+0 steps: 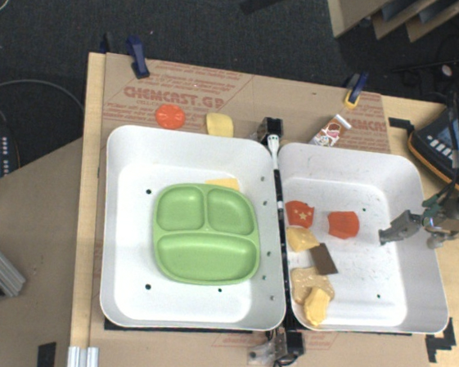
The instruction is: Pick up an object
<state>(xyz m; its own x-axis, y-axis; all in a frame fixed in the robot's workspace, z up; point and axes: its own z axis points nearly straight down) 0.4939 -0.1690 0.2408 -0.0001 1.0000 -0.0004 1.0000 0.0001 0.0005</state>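
While gripper (397, 230) hung at far right rim of right bin (395, 177), grasp hadn't started; approach step, by my read. Couldn't tell finger state: too small, blurred. Nothing visible between them. Nearest candidate: orange block (343, 224), well left of fingertip, apart from it. Red piece (298, 214) further left, yellow piece (302, 240) and dark brown piece (324, 258) left and nearer camera. Next move likely needed: shift left over orange block, descend, close.

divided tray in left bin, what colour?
Light green divided tray, seen from the overhead camera view.
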